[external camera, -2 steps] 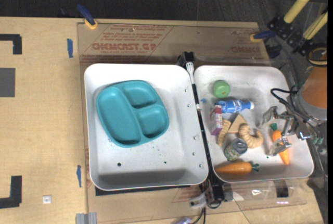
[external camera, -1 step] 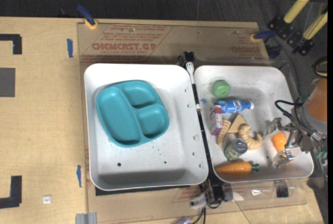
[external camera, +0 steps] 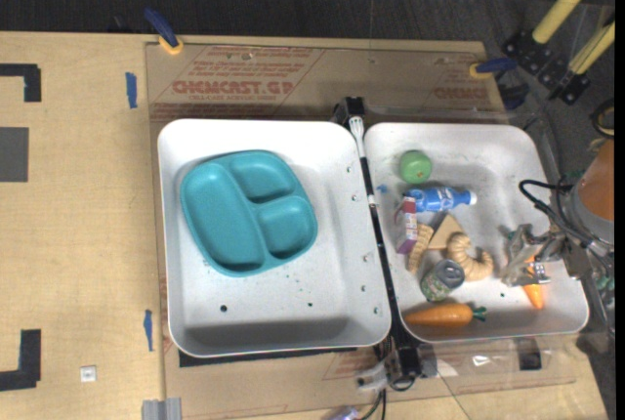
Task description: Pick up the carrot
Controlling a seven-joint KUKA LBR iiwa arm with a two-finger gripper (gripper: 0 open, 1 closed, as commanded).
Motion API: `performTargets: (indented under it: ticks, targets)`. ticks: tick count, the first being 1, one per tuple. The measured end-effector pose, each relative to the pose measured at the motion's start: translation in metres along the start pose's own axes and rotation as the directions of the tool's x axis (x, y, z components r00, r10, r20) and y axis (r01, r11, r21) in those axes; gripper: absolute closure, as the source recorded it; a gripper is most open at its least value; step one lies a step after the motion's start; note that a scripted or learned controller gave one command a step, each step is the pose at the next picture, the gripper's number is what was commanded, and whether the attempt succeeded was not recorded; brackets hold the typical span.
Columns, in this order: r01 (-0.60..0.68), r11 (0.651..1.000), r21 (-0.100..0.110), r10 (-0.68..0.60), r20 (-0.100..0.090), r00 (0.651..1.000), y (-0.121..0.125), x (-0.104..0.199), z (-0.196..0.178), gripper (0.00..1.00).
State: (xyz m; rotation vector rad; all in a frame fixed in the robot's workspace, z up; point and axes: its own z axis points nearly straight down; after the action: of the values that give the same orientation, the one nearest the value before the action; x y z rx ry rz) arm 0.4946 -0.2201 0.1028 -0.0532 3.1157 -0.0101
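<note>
The orange plastic carrot with a green stem end [external camera: 441, 315] lies flat on its side at the front wall of the right-hand shallow white bin [external camera: 508, 149], stem pointing to the right. The grey two-finger gripper [external camera: 527, 257] is seen low at the right side of the same bin, near the carrot but apart from it, w/ nothing seen between the fingers. Whether the fingers are apart or together cannot be told; the shape is too cluttered there.

For a good grasp, the gripper should be moved left and toward the front wall, approx. over the middle of the carrot, and turned so the fingers close across the short width, not along the length. The wall is very close, so little room is left for the front finger. Just behind the carrot a small dark round can [external camera: 444, 277] and tan dough-like pieces [external camera: 459, 247] are lying; these could be pushed by the back finger. A slow descent is advised.

The teal divided plastic tray [external camera: 249, 210] in the left bin is not concerned.
</note>
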Motion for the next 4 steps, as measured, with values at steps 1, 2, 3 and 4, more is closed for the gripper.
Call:
performTargets:
  ticks: [1, 2, 3, 4]
  targets:
    - [0.031, 0.999, -0.008, -0.031, -0.005, 1.0, 0.097, -0.038, 0.011, 1.0]
    - [0.029, 1.0, -0.006, -0.029, -0.008, 1.0, 0.095, -0.037, 0.012, 0.0]
    - [0.018, 1.0, -0.003, -0.018, -0.012, 1.0, 0.019, -0.087, 0.016, 0.0]
    - [0.076, 0.997, -0.006, -0.076, -0.015, 0.997, -0.006, -0.034, 0.014, 0.0]
